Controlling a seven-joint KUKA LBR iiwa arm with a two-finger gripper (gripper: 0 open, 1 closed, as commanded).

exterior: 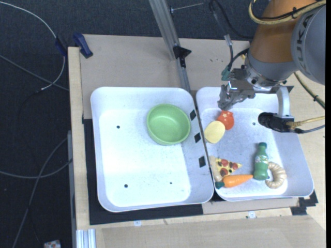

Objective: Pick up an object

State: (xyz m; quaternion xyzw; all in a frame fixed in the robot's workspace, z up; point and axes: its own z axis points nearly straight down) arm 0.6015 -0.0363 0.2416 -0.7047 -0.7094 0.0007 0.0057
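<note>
Hanging over the far left part of the right bin, the gripper points down at the red tomato just below its tip. Whether open or closed cannot be told from this angle; nothing seen clamped between its tips. Carried by a grey wrist with an orange band above, reaching in from the right, with yellow cables looped over the top. A black fitting with a cable sticks out to the right of the wrist, above the bin floor.

Lying just beside the tomato, touching or nearly so on its near left: a yellow lemon. Nearer the front edge: a pizza slice against the left wall, an orange carrot just in front of it, a green bottle to the right, and a tan pretzel-like ring touching the bottle's base. All well apart from the gripper.

Sitting in the left bin, near its far right corner: a green bowl, upright. Rising between the two bins at the far side: a slanted metal post. Resting on the bench's far left corner: a blue clip.
</note>
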